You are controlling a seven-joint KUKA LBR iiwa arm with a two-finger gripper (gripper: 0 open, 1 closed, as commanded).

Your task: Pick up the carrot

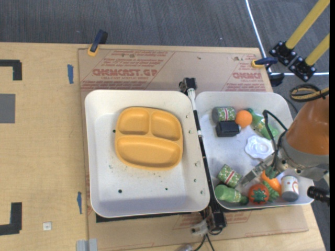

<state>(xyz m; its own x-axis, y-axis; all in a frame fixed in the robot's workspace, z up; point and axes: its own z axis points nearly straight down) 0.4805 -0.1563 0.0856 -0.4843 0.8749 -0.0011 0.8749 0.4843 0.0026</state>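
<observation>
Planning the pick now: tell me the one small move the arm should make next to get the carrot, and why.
Probably a short descent straight onto the carrot. The gripper sits low in the right bin, right at the carrot's upper left edge, and nothing shows between its jaws. A red toy and a green can crowd that corner, so sideways travel risks knocking them.

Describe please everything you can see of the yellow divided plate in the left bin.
The yellow divided plate looks like matte plastic, with rounded corners and three compartments: two smaller ones at the far side, one long one nearer the camera. It lies flat and upright on the floor of the left bin, toward its far half, apart from the walls. Nothing lies in it.
</observation>
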